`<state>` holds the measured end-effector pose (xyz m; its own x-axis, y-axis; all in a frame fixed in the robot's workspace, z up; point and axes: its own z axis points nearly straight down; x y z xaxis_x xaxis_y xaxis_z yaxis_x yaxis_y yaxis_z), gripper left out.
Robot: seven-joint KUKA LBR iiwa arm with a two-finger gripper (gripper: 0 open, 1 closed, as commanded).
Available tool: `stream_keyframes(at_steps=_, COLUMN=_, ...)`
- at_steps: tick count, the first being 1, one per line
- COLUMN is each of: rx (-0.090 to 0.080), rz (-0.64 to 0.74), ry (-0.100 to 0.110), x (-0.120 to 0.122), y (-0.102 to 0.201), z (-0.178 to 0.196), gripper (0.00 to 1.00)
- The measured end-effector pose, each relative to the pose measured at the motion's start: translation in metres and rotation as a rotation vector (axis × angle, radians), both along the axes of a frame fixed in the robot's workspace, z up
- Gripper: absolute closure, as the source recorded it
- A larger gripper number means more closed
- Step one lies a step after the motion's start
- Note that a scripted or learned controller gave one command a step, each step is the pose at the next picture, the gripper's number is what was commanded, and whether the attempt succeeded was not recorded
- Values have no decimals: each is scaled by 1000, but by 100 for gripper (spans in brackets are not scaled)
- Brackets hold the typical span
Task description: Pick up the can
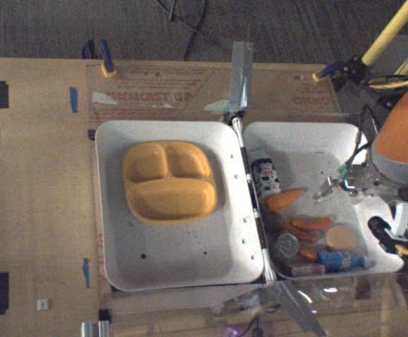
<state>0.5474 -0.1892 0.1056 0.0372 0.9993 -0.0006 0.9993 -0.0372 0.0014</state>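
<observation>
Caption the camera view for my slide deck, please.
Arm's claw hovers over the right bin, apart from the can; a yellow tray fills the left bin.

Small can (263, 175) with dark, white-patterned label, lying on its side, right bin's upper left, near the divider

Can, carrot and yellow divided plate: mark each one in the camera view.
can (265, 176), camera view, its printed side
carrot (284, 200), camera view, mid-body
yellow divided plate (168, 181), camera view, central ridge
</observation>
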Motion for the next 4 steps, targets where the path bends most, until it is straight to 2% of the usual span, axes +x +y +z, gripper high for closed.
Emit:
stream_keyframes(at_steps=1, rx=0, rz=4, ry=-3, x=97, y=36, z=-19, gripper=0)
stream_keyframes(at_steps=2, rx=-2, rz=44, ry=-3, x=121, y=35, z=-19, gripper=0)
stream_keyframes(at_steps=3, rx=6, rz=5, ry=-3, x=123, y=-3, z=-18, gripper=0)
stream_keyframes(at_steps=4, rx=1, rz=-146, ry=-1, x=74, y=35, z=-19, gripper=0)
